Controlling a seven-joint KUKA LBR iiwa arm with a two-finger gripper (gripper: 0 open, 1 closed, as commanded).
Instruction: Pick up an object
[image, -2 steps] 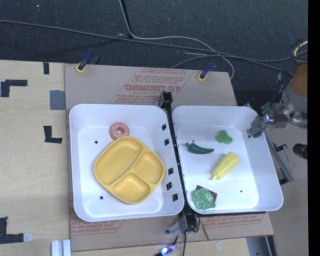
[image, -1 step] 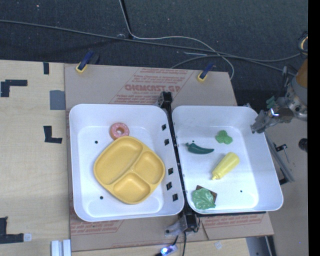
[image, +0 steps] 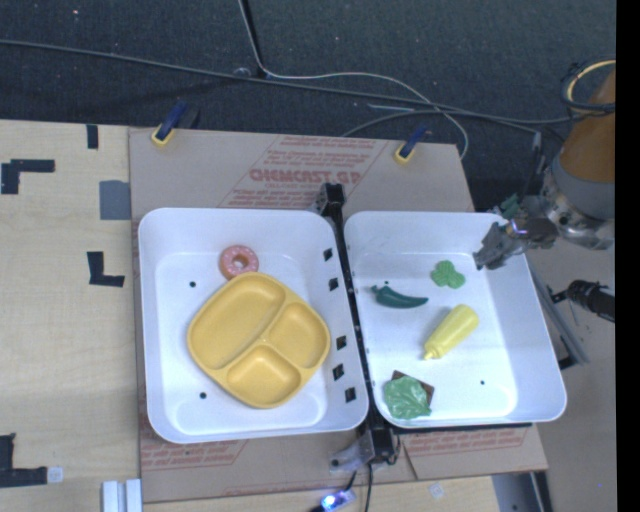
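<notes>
The right bin (image: 530, 330) holds a green broccoli piece (image: 448, 274), a dark green pepper (image: 399, 296), a yellow mustard bottle (image: 450, 331) and a leafy green piece on a brown square (image: 408, 396). My gripper (image: 494, 250) hangs over the bin's upper right rim, just right of the broccoli and above it. Nothing shows between its fingers. The arm's orange band (image: 590, 140) sits at the right edge of the view.
The left bin (image: 160, 300) holds a yellow divided tray (image: 259, 338) and a pink donut (image: 238, 262). Black clips (image: 345, 340) join the two bins along the middle. Cables (image: 330, 80) run across the dark floor behind the cardboard base.
</notes>
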